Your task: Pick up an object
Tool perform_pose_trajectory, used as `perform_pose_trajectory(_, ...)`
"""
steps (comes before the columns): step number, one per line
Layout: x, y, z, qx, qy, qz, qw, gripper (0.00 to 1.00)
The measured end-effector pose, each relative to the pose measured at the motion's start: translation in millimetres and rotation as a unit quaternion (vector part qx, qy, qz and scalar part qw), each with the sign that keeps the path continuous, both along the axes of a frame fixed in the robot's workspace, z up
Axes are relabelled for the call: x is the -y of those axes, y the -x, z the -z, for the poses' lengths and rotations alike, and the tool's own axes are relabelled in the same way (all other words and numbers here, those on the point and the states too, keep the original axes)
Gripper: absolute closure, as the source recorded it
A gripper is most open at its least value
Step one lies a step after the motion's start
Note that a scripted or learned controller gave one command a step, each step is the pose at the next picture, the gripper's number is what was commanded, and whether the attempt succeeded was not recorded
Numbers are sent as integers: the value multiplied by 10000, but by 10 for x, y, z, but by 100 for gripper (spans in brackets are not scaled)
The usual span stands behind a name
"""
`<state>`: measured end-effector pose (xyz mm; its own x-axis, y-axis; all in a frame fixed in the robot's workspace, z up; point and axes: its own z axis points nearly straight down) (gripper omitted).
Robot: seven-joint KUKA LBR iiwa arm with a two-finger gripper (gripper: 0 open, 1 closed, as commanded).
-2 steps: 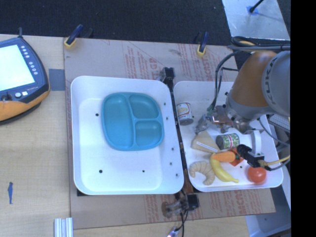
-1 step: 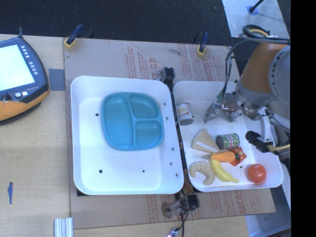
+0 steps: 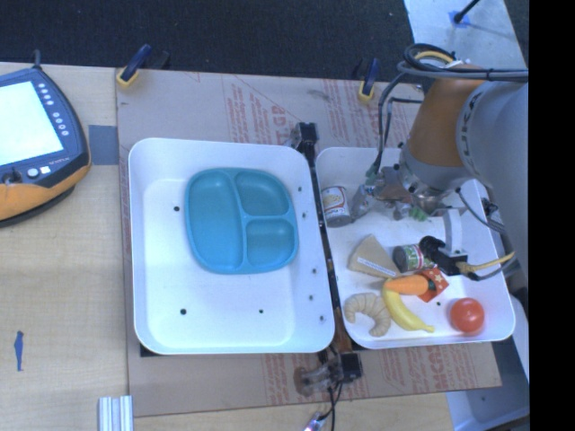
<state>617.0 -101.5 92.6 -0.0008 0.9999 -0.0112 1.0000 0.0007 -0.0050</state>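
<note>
Camera view hides the arm's (image 3: 458,124) jaws behind its wrist over the right bin (image 3: 359,160), state unclear

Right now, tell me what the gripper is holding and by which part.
It cannot be told. The gripper sits low at the back of the right bin, near the small can, but the wrist hides whether anything is gripped.

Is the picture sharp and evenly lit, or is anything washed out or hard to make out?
In the camera view, the tablet screen is blown out white; the blue plate and banana look reasonably sharp; the claw is murky under the arm's shadow.
</note>
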Motion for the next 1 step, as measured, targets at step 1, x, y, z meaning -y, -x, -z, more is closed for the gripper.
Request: perform_pose_trajectory(1,438,-393,3,14,-55,-5,10000,0)
